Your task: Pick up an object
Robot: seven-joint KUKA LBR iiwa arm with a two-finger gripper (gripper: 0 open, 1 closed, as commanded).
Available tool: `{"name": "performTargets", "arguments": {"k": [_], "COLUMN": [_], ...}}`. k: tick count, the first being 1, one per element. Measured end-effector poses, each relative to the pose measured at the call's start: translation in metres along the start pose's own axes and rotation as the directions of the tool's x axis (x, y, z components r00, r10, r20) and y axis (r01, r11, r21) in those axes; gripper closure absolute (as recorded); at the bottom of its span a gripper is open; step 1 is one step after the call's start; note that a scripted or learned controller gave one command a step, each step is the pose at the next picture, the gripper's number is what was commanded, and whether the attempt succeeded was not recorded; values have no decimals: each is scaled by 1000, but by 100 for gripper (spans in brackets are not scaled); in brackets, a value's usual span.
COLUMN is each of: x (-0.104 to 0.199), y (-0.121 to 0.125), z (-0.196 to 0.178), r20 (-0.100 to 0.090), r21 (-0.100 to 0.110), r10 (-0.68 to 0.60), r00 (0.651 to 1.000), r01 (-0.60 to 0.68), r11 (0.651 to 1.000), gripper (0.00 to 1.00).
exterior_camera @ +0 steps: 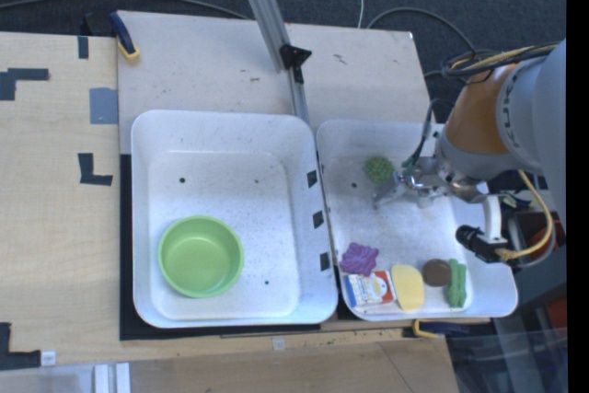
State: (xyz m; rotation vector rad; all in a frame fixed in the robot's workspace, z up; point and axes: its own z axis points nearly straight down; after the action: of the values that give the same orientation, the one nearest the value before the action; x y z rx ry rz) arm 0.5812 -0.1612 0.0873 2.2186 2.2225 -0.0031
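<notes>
Nothing is lifted yet: the gripper (386, 191) sits low in the right bin (488, 297) just beside the green leafy object (378, 168), its opening unclear.

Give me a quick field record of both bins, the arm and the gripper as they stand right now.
left bin: green bowl, near front-left corner
right bin: green leafy piece toward the back; along front edge, purple toy, red-and-white packet, yellow piece, brown round piece, green piece
arm: reaching over right bin
gripper: low, just beside leafy piece
grip: cannot tell
</notes>
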Motion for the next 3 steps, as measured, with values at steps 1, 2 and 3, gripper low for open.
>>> {"name": "performTargets", "arguments": {"k": [1, 2, 3], "x": [1, -8, -11], "y": [0, 1, 12], "z": [-11, -59, -112], "r20": [-2, -1, -1], "r21": [1, -4, -5], "r10": [-1, 1, 0], "r00": [1000, 1000, 1000], "r01": [1, -1, 0], "r11": [1000, 1000, 1000], "gripper": [100, 100, 100]}}
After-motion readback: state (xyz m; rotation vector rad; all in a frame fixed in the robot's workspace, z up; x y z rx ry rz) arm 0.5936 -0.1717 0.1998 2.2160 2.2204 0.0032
